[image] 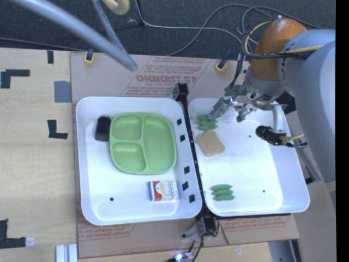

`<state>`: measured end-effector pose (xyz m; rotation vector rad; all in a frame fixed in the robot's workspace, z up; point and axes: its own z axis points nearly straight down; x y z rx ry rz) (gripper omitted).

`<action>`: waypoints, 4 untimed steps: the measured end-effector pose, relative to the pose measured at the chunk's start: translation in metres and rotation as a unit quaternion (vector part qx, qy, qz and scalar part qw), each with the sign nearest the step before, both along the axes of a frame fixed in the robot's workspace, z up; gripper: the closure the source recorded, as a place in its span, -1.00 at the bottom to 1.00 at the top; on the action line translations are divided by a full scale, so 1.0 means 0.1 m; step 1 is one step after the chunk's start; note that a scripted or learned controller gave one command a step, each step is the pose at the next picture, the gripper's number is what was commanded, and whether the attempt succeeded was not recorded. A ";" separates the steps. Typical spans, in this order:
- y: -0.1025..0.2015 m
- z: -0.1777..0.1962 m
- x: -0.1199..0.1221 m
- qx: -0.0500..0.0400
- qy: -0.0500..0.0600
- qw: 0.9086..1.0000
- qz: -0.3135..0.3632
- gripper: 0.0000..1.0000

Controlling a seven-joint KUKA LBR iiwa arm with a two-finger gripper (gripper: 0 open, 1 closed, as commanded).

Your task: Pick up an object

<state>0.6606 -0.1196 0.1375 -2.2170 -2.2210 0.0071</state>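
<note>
My gripper (229, 113) hangs over the back left part of the right bin (289, 201), its two grey fingers spread open with nothing between them. A small green leafy piece (206, 123) lies just below and left of the left fingertip. In front of it a tan bread-like piece (210, 144) rests by the divider. A green pea pod (222, 192) lies near the right bin's front.
The left bin (87, 162) holds a green divided plate (143, 143), a black block (102, 128) at its left and a small white box (162, 190) in front. A black fitting (269, 134) with a yellow cable hangs off the arm over the right bin.
</note>
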 end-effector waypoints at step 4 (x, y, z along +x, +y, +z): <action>0.01 0.73 -0.02 0.000 -0.004 1.000 0.000 1.00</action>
